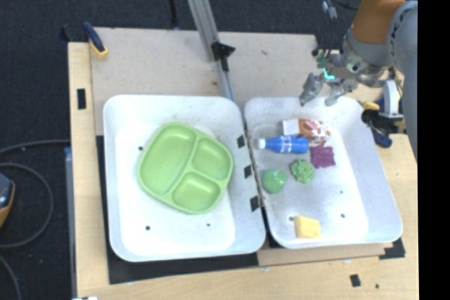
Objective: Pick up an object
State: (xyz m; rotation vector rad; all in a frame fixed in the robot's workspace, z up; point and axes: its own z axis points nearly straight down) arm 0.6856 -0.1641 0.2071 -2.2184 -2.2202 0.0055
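The right bin (365, 179) holds several small objects. A blue bottle (285, 145) lies on its side beside a white and orange packet (309, 128). Below them sit a purple block (323, 156), a knobbly green ball (302, 171) and a smooth green ball (274, 181). A yellow block (306, 227) rests near the bin's front edge. My gripper (320, 93) hangs above the bin's back edge, fingers (309, 90) spread open and holding nothing, a short way behind the packet.
The left bin (126, 221) carries a green divided plate (185, 166). A metal pole (200, 7) slants up from between the bins at the back. Blue clamps (380, 124) sit beside the right bin's far right edge.
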